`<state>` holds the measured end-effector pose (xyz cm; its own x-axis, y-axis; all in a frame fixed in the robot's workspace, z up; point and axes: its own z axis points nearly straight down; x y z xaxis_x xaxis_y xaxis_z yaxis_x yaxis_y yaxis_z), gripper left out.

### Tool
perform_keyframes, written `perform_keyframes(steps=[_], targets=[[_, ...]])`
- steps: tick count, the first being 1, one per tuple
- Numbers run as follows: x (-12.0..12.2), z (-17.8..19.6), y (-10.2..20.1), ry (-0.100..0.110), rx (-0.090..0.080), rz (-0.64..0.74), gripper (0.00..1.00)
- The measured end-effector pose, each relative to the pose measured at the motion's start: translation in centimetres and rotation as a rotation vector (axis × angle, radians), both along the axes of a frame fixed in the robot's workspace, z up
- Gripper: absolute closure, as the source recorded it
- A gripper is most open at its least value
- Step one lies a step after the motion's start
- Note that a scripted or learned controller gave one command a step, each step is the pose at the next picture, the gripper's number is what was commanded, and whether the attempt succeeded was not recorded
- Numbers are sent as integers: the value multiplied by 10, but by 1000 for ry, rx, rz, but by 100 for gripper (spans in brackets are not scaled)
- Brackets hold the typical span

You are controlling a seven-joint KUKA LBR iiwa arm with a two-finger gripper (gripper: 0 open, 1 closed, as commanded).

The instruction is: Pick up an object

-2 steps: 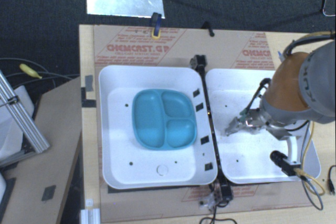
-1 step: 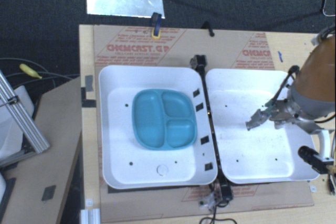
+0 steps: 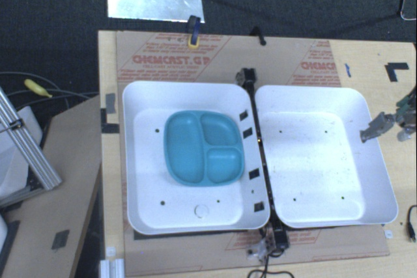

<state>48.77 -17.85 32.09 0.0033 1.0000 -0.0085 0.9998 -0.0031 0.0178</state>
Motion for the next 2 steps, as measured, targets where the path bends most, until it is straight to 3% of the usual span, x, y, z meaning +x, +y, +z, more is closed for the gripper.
perform_keyframes(steps=[1, 2], targets=[[44, -105, 82, 23, 13, 15, 0], [51, -107, 230, 17, 16, 22, 0]])
